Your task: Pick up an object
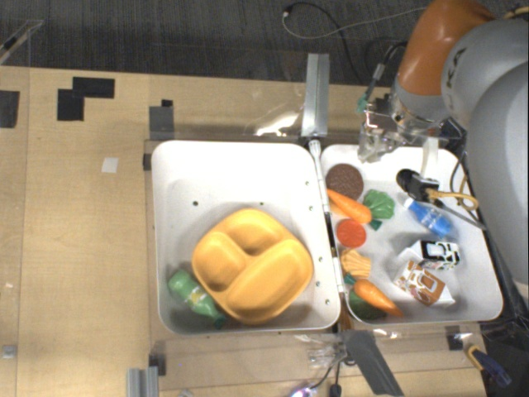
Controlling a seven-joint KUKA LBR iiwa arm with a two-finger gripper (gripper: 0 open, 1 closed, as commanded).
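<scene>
Above the far edge of the right-hand shallow white bin (488, 304), the pincer (376, 145) hangs over the rim with nothing between its fingers; whether they are parted I cannot tell. Just beyond it inside that bin lies a round dark brown disc (345, 178), the nearest candidate, with a long orange plastic carrot (350, 207) beside it, both loosely scattered for picking.
</scene>
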